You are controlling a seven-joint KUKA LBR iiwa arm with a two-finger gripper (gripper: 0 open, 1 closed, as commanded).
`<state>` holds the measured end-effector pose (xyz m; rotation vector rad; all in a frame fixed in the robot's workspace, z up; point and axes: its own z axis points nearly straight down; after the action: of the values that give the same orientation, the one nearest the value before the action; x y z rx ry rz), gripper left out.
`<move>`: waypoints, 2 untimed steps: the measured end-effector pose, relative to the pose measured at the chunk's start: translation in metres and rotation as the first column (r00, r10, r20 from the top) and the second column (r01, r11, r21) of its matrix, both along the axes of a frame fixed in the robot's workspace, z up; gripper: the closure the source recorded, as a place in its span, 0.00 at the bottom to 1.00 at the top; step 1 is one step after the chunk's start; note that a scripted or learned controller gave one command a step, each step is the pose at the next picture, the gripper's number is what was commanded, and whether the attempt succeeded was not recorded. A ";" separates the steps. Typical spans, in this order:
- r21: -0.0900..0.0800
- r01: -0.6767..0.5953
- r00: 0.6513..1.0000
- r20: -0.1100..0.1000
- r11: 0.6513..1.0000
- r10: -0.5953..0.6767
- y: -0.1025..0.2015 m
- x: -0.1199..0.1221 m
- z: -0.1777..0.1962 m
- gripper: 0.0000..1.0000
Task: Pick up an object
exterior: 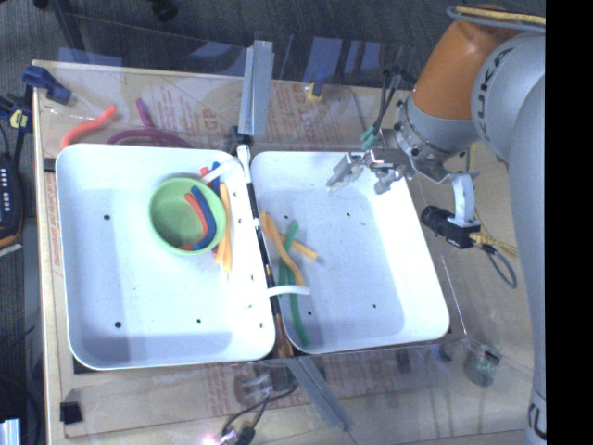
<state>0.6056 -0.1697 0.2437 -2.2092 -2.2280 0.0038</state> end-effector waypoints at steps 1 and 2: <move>-0.001 -0.039 0.999 -0.002 0.999 0.039 0.047 -0.014 -0.093 0.00; -0.001 -0.104 0.995 0.001 0.995 0.104 0.039 -0.042 -0.152 0.00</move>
<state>0.5641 -0.1308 0.0916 -2.0914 -2.3414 0.0040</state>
